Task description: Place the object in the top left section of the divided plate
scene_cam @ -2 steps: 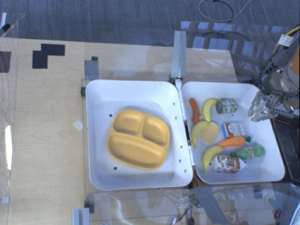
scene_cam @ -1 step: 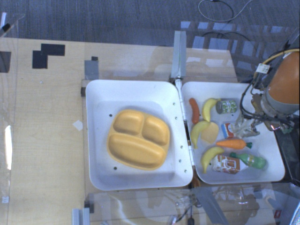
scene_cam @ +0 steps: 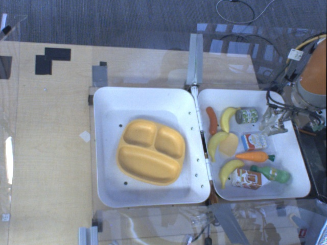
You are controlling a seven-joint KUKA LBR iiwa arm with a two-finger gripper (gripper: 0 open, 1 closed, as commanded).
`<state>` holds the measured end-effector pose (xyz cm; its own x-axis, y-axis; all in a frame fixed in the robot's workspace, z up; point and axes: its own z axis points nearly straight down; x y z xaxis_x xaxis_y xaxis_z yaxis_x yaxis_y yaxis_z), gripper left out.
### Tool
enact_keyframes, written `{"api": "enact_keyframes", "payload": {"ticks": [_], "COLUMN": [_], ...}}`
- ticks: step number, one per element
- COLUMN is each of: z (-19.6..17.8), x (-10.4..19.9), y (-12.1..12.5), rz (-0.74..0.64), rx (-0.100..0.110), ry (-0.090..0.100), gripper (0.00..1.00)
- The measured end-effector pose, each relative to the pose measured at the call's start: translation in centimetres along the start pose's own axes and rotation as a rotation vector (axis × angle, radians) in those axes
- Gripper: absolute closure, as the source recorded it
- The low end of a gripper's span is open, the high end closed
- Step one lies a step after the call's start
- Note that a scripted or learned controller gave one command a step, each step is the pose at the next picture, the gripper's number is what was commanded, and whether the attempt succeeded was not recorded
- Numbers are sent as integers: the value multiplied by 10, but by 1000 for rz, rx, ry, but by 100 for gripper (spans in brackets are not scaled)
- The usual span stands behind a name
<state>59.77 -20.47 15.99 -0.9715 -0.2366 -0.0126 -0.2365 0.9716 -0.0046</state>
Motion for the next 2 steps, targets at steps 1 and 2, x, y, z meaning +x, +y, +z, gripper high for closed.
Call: {"api": "enact_keyframes", "payload": {"ticks": [1,2], "z": [68,28], "x": [81,98], "y": [19,23], "rz": [17,-37], "rx": [3,1], "ry": [-2,3], "gripper": [100,100]}}
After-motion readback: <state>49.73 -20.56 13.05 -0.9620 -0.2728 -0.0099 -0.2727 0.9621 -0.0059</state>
